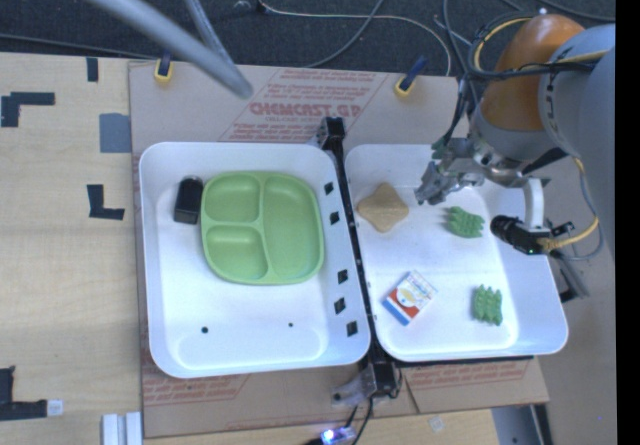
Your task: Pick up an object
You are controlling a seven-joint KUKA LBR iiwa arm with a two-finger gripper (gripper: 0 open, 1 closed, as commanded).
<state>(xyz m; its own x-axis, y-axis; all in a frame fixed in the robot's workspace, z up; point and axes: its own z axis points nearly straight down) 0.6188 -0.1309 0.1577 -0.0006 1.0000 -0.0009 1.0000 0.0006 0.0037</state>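
Observation:
The right bin (520, 338) holds a tan slice of bread (383, 207) at its left, a green toy (464, 223) near the middle right, a second green toy (487, 304) lower right, and a small red, white and blue packet (410, 297). My gripper (434, 190) hangs over the upper part of this bin, between the bread and the upper green toy, pointing down and to the left. Nothing shows between its tips.
The left bin (170, 333) bears a green divided plate (263, 228) and a small black block (188, 200) at the plate's left. A black divider (345, 233) runs between the bins. Cables trail behind the bench, and a grey pole crosses the top left.

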